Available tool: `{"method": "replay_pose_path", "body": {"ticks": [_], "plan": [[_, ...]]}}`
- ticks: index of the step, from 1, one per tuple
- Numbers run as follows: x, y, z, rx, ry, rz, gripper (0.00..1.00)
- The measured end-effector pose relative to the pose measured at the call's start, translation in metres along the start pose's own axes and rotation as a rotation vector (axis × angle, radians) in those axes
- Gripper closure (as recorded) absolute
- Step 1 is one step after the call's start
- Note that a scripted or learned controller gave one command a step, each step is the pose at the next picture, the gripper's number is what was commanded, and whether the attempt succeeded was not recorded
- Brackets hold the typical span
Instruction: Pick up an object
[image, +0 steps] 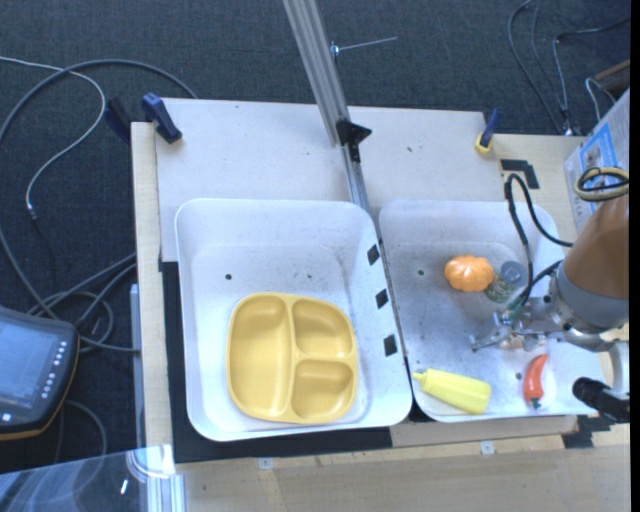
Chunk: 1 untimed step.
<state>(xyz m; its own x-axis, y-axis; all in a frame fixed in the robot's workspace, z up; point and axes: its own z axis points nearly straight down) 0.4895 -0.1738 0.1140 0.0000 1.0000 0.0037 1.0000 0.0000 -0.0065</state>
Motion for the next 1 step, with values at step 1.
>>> {"method": "replay_pose_path", "body": {"ticks": [1], "plan": [[0.0006,-0.0005,0.023,-0.001,0.0,0.0,0.0]]}}
